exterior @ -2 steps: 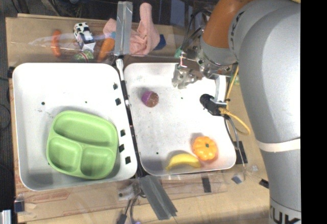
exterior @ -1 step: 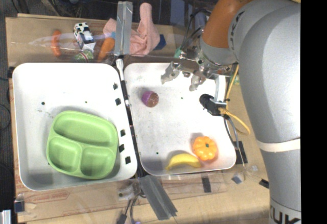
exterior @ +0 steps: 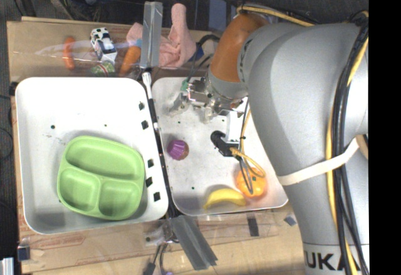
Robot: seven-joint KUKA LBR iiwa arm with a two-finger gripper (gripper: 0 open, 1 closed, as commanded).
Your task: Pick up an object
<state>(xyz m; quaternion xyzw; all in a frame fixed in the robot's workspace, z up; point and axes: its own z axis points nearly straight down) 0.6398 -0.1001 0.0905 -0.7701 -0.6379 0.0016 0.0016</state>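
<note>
Overhead, slanted down on bins (exterior: 37, 95)

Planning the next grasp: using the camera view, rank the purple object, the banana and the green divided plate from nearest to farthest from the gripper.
Measured from the gripper, at the top of the right bin:
1. Purple object, just below it in the same bin.
2. Banana, at that bin's bottom edge.
3. Green divided plate, across in the left bin.

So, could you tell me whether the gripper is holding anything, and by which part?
Nothing shows between its fingers. The gripper hangs over the right bin, apart from the purple object.
</note>
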